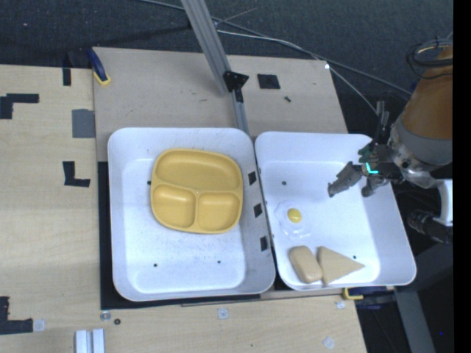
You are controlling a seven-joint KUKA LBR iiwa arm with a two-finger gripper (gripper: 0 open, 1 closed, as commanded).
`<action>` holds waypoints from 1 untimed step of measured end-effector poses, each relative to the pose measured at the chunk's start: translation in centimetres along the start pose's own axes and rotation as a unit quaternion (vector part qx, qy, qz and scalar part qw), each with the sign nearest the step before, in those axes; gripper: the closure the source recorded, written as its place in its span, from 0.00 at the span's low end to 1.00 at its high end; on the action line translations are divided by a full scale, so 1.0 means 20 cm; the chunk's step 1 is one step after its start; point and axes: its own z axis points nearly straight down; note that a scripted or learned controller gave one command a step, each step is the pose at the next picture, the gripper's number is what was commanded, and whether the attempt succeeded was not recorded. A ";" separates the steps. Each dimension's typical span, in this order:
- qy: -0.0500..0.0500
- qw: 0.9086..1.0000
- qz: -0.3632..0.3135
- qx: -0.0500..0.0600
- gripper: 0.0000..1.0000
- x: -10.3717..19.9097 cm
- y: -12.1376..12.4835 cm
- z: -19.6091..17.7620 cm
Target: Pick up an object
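Fried-egg toy (294, 218) | right bin (383, 219) floor | looks flat, light, slick: take by rim | gripper (355, 180) hovering above, spread wide, holding nothing

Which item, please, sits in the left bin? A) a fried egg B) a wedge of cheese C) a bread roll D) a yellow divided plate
D: the yellow divided plate lies in the left bin; the egg, roll and wedge are in the right bin.
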 end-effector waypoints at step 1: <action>0.000 1.000 0.000 -0.001 0.00 0.00 0.00 0.00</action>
